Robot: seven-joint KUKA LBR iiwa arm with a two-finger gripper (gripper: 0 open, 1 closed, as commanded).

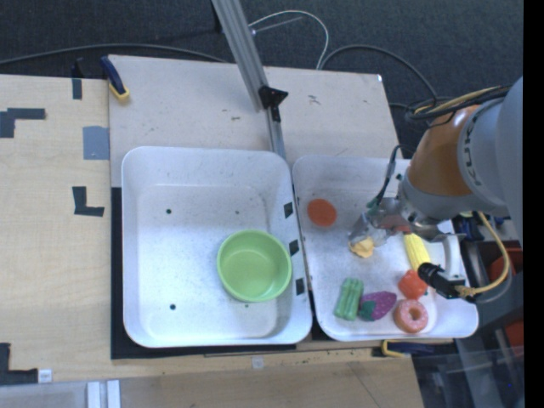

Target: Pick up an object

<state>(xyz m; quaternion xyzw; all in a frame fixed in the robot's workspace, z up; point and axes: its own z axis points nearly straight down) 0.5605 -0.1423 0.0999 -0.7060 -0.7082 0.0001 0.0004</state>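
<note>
My gripper point(369, 230) is low in the right bin point(340, 172), near its middle. A small yellow piece point(364, 247) lies right under its tip, and I cannot tell whether it is touching. An orange round item point(321, 212) sits to the gripper's left. A long yellow item point(416, 250) and a red-orange one point(412, 284) lie to its right. Along the bin's front edge are a green ridged item point(348, 299), a purple eggplant-like item point(380, 304) and a pink donut point(412, 317).
A green bowl point(253, 266) stands in the left bin point(170, 185), near its front right corner. A slanted metal pole point(246, 45) rises from the back of the divide between the bins. Cables run behind the right bin.
</note>
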